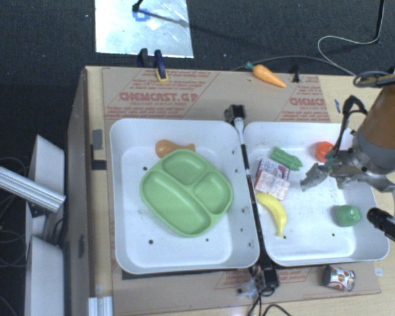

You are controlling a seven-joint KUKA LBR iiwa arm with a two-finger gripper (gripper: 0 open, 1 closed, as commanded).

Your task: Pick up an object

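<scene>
Pick not yet made: pincer spread wide and empty above the right bin, with banana at seven o'clock, green block at four o'clock and printed packet at nine o'clock all lying ungrasped.

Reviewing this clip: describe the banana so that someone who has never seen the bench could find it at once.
Start at the right-hand white bin. Along its left wall, near the divider between the bins, the banana lies just below a small printed packet. It is the only yellow, curved thing there; the green pepper nearby is round, and the other green piece lies above the packet.
</scene>
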